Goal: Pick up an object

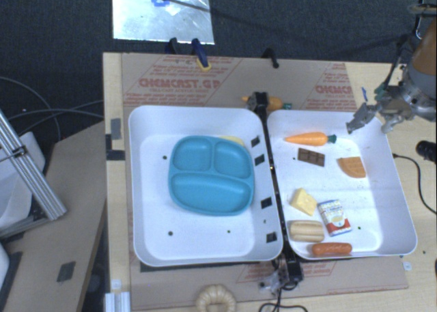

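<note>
dark carpet lay behind a cardboard-topped bench (225, 75), and on it two shallow white bins sat side by side. the right bin (399, 201) held all the candidates, loosely scattered and mostly apart, which looked like a layout meant to leave room for a grab. nearest the arm lay the carrot (311, 138), flat along the far edge, its green tip pointing toward the gripper. just below it was a brown chocolate piece (311, 158), and a tan toast slice (351, 166) to the right. lower down, a cheese wedge (303, 202) and a small carton (334, 216) sat near each other, with a bread roll (306, 231) and a sausage (331, 249) along the near rim. the left bin (147, 167) carried a blue divided plate (210, 174), a yellow scrap peeking out behind it.

and the gripper (374, 119) hung at the right bin's far right corner, fingers spread, nothing between them. the arm reached in from the right, wrist tilted down toward the bin. by my read, no pick had started yet.
</note>
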Robot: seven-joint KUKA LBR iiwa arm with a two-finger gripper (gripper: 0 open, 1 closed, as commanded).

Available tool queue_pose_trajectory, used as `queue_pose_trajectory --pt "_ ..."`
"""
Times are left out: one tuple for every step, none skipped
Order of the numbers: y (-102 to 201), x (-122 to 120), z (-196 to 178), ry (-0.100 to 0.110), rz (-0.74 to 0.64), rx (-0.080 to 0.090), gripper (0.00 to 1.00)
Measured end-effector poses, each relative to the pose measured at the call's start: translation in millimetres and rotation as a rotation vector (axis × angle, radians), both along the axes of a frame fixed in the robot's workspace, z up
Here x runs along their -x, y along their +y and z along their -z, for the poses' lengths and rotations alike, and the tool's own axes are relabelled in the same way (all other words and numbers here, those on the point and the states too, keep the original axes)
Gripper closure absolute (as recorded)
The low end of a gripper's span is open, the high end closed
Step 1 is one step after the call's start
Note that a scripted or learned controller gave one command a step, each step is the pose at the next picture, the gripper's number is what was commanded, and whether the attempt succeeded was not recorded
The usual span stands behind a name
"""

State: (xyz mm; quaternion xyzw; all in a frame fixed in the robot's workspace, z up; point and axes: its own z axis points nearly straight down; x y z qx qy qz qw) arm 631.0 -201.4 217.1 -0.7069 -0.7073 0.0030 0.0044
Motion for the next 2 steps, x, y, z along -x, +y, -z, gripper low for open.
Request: queue_pose_trajectory --pt "1 -3 -8 -0.013 -0.003 0.003 0.00" --pt "1 -13 41 -0.010 -0.006 0.002 0.00"
